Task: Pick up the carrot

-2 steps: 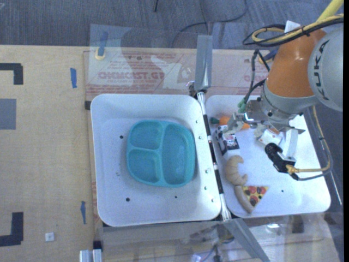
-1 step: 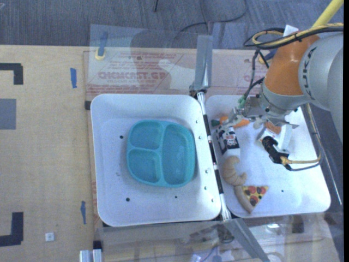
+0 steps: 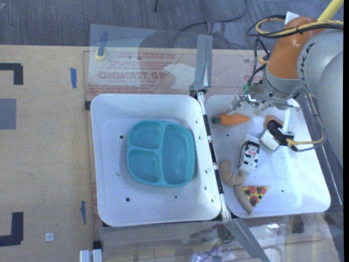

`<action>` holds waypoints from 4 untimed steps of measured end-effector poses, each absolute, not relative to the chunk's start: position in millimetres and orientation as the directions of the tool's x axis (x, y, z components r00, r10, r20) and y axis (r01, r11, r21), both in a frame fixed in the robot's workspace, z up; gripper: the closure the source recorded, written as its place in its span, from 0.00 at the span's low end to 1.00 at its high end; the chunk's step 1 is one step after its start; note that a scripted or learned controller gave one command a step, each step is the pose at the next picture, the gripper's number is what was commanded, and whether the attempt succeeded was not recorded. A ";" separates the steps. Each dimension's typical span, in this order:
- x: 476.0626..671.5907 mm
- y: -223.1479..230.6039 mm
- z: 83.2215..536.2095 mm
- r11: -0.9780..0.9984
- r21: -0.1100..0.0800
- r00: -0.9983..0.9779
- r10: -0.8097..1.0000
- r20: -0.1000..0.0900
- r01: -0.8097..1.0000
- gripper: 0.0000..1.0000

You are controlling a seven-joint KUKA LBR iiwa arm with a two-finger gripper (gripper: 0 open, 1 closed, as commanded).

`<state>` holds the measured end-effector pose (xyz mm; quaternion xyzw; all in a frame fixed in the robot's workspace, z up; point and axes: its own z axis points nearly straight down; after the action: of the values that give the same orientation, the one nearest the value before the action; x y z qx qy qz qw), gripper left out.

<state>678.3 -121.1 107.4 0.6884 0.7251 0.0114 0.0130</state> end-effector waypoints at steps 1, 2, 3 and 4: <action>672.4 -123.3 107.1 0.390 0.010 -0.390 0.921 -0.025 0.921 0.00; 676.5 -120.8 117.9 0.394 0.029 -0.393 0.919 -0.031 0.919 1.00; 573.0 -98.0 89.5 0.559 0.009 -0.559 0.829 -0.005 0.829 1.00; 548.8 -90.9 209.0 0.385 0.003 -0.385 0.923 -0.002 0.923 1.00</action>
<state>548.8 -90.9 209.0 0.5547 0.8321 0.0008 0.0016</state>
